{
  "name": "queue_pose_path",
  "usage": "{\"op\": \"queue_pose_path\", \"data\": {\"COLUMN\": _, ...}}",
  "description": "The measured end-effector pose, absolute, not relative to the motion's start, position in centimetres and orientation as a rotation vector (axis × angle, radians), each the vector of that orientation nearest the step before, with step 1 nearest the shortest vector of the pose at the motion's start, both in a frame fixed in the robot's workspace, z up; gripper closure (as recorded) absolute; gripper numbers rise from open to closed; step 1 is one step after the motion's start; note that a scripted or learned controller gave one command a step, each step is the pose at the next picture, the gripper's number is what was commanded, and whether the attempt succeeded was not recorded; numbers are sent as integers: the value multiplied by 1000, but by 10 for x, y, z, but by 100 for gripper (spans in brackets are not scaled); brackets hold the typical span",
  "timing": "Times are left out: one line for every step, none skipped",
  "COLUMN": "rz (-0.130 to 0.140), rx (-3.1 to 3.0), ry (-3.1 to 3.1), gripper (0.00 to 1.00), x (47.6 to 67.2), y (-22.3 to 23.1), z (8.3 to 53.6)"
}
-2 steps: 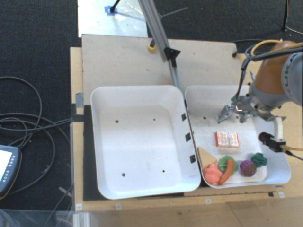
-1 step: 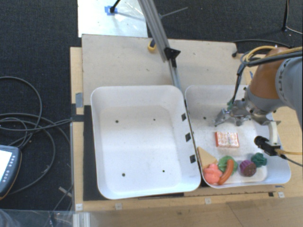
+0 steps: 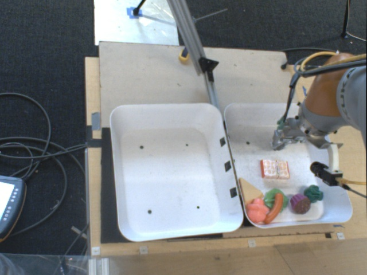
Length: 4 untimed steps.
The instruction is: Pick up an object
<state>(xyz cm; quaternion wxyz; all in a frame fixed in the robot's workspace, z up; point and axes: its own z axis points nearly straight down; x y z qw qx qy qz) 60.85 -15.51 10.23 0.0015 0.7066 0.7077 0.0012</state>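
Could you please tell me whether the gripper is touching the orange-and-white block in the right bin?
Apart. In the camera view, the gripper hangs over bare bin floor, and a clear strip of white floor separates it from the orange-and-white block nearer the camera.

Light is bright and even over the whole scene, soft enough that shadows stay faint. The two white bins (image 3: pixel 172 171) are nearly washed out, with mild glare on the floor of the one left of the jaws. A pale shadow lies on the bin floor just beneath the gripper (image 3: pixel 279 142). The dark carpet (image 3: pixel 46 39) far left of the jaws keeps its texture. Focus is fair, though small items look soft and the bench (image 3: pixel 143 73) edges bow slightly.
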Motion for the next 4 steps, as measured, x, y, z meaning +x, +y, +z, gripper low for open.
{"op": "queue_pose_path", "data": {"rz": 6, "rx": 2211, "ry": 2224, "gripper": 100, "x": 620, "y": -151, "z": 154}}
{"op": "queue_pose_path", "data": {"rz": 6, "rx": 2210, "ry": 2223, "gripper": 100, "x": 626, "y": -160, "z": 205}}
{"op": "queue_pose_path", "data": {"rz": 7, "rx": 2210, "ry": 2223, "gripper": 100, "x": 627, "y": -160, "z": 258}}
{"op": "queue_pose_path", "data": {"rz": 5, "rx": 2209, "ry": 2232, "gripper": 100, "x": 635, "y": -111, "z": 265}}
